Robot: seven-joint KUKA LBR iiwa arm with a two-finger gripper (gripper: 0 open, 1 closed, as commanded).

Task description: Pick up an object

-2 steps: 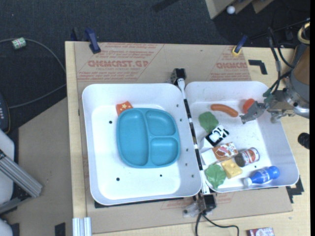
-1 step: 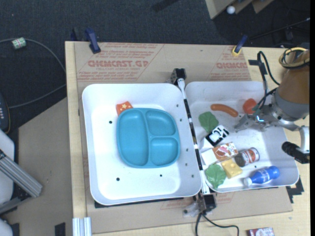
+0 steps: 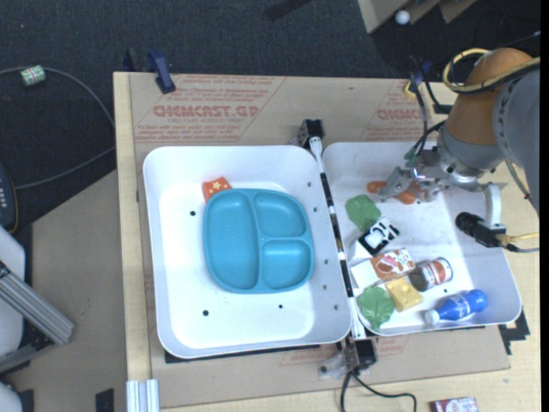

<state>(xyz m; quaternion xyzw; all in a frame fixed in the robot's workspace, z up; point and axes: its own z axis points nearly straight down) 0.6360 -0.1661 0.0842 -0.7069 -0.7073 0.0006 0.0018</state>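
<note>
My gripper (image 3: 410,184) is low in the right bin (image 3: 480,157), near its back edge, on the grey arm with the orange band. An orange object (image 3: 378,187) lies right under and beside it, partly hidden by the gripper. In front of it lie a green lump (image 3: 362,209), a black-and-white object (image 3: 378,235), a red-and-white packet (image 3: 392,264), a small can (image 3: 431,273), a yellow block (image 3: 404,294), a second green lump (image 3: 375,304) and a blue bottle (image 3: 455,306).
The left bin (image 3: 171,256) holds a blue divided plate (image 3: 256,239) with a small red and yellow piece (image 3: 216,187) at its back left corner. A black clip (image 3: 311,131) sits where the bins meet.
</note>
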